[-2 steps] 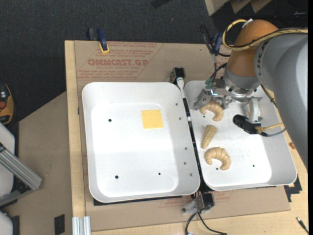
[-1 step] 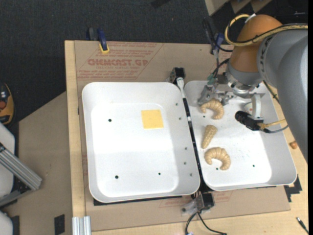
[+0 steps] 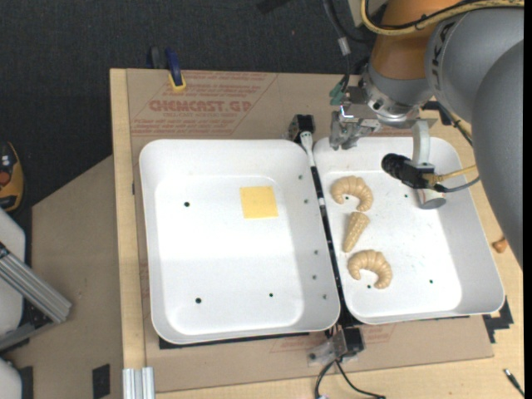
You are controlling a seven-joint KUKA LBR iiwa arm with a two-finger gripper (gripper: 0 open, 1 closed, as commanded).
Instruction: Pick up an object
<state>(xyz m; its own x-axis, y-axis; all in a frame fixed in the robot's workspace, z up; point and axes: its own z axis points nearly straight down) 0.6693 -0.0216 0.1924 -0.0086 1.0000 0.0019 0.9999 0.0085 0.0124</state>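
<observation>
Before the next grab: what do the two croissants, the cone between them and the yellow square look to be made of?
The upper croissant and lower croissant look like moulded plastic toy food: even tan colour, smooth ridges, faint sheen. The cone seems the same plastic, though it is too small to be sure. The yellow square looks like a thin, flat, matte piece, perhaps plastic or foam, a toy cheese slice.

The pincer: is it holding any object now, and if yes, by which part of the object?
Nothing is held. The pincer hangs over the far edge of the right bin, apart from the nearest croissant, with nothing between its fingers.
</observation>
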